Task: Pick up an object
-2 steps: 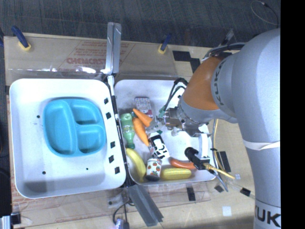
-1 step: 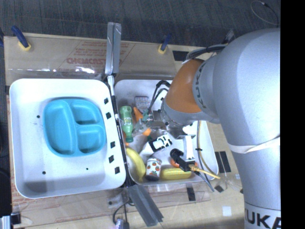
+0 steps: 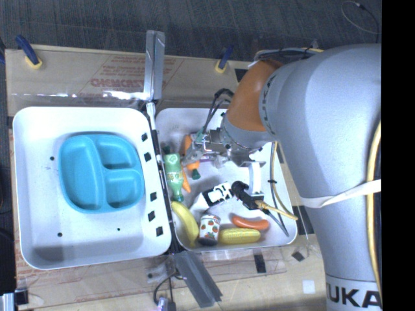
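Pincer (image 3: pixel 206 142), state undeterminable, low over right bin (image 3: pixel 284 235) clutter near green bottle (image 3: pixel 172 171); best descend squarely on one isolated item, avoiding neighbours.

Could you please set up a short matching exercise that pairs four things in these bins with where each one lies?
Things:
1. blue divided tray
2. banana
3. green bottle
4. hot dog

Places:
A. right bin, near its front right corner
B. middle of the left bin
C. right bin, upright along its left wall
D. right bin, front left corner

Pairs: 1-B, 2-D, 3-C, 4-A
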Motion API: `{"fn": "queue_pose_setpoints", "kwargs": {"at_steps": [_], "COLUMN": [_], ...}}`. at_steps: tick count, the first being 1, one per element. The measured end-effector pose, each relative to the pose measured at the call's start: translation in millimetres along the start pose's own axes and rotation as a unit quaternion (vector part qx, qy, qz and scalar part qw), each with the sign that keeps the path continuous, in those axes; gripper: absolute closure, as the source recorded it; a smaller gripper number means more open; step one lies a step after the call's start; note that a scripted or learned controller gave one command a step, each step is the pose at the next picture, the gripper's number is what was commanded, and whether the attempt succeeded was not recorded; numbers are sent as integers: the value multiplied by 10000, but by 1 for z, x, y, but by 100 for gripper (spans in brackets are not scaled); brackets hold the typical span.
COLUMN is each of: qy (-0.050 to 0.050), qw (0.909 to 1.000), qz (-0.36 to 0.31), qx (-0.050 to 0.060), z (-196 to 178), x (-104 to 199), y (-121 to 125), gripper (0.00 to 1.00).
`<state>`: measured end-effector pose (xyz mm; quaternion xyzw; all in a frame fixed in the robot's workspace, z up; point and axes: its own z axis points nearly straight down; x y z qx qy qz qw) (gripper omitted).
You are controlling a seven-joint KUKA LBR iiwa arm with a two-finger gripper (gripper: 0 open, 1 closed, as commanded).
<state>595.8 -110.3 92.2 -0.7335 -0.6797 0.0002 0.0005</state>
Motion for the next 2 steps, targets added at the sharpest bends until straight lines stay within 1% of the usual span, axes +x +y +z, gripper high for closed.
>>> {"fn": "queue_pose_setpoints", "kwargs": {"at_steps": [1,2], "qy": [5,-2], "qw": [10000,10000], "qz": [-32,-14], "qx": [11,2], "z": [-10,-149], "x": [1,55], "y": [0,29], "gripper": [100,100]}}
